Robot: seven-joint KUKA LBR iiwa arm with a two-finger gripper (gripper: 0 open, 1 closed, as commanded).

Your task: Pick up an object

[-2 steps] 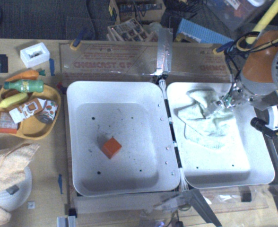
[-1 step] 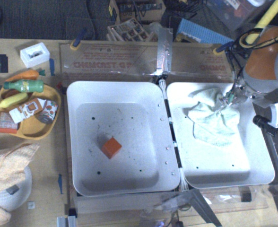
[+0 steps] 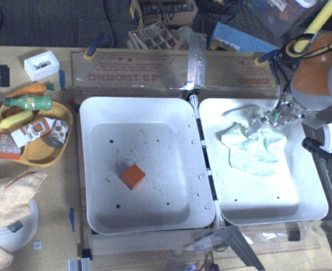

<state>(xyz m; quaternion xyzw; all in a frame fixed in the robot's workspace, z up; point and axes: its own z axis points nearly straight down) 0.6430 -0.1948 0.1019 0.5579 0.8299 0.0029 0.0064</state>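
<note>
Orange block (image 3: 133, 176) nearest, in left bin (image 3: 98, 114), set corner-on w/ no clear long axis, open floor all round. Right bin (image 3: 307, 205) beside it: pale cloth (image 3: 255, 147) crumpled, long axis toward far-right corner. Gripper (image 3: 271, 118) at cloth's far edge; grip state can't tell.

Light even and bright from above; white bins (image 3: 98, 117) glare a little, soft shadows, picture slightly blurry.
</note>
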